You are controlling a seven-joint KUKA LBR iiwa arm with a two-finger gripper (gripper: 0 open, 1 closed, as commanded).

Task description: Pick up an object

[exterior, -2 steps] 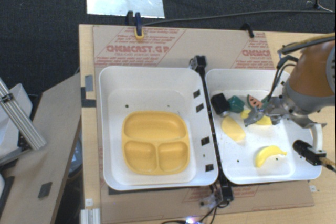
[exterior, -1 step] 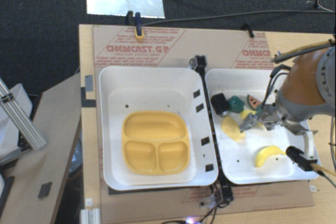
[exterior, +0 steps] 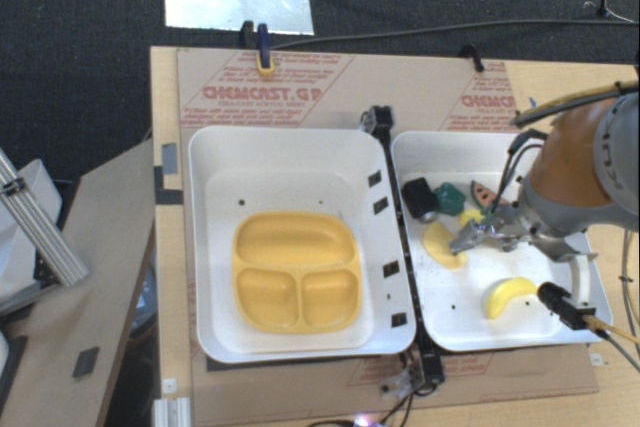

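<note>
- The gripper [exterior: 468, 237], a small metallic pincer, hangs low in the right bin [exterior: 560, 340], and I cannot tell how it is set.
- Its tip sits just over the upper right edge of a flat, pale yellow piece [exterior: 441, 247] with a rounded outline; nothing shows as lifted.
- Just above lie a black blocky object [exterior: 419, 198], a green toy [exterior: 450, 197] touching it, and a slice-shaped piece [exterior: 484, 192] with red and dark spots, partly hidden by the arm [exterior: 585, 165].
- A curved, glossy yellow banana [exterior: 509, 296] lies nearer the front wall, apart from the rest.
- The arm is smooth, grey and orange-brown, with black cables looping over it.
- The left bin [exterior: 215, 175] holds a yellow plastic tray [exterior: 296, 269] with three rounded compartments.
- Both bins are shallow white plastic on brown cardboard [exterior: 330, 85] printed in red.
</note>
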